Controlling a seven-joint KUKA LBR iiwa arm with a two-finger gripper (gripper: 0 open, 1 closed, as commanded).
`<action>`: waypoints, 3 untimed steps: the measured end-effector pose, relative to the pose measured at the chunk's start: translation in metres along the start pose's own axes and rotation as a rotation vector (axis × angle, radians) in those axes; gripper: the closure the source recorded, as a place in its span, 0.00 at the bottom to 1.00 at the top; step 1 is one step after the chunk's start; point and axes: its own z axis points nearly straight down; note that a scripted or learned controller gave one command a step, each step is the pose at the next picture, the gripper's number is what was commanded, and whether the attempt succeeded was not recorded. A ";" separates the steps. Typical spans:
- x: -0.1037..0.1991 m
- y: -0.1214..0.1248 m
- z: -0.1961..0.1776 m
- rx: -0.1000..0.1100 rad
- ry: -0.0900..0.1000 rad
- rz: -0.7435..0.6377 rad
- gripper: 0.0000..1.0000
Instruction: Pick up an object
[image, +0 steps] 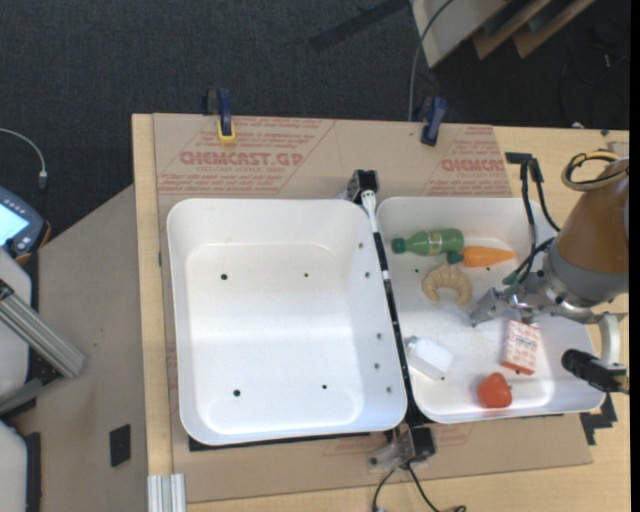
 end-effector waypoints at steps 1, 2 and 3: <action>0.079 -0.053 0.001 0.003 0.005 -0.010 0.00; 0.080 0.021 0.000 -0.010 -0.002 -0.009 0.00; 0.001 0.100 -0.001 -0.011 -0.006 -0.004 0.00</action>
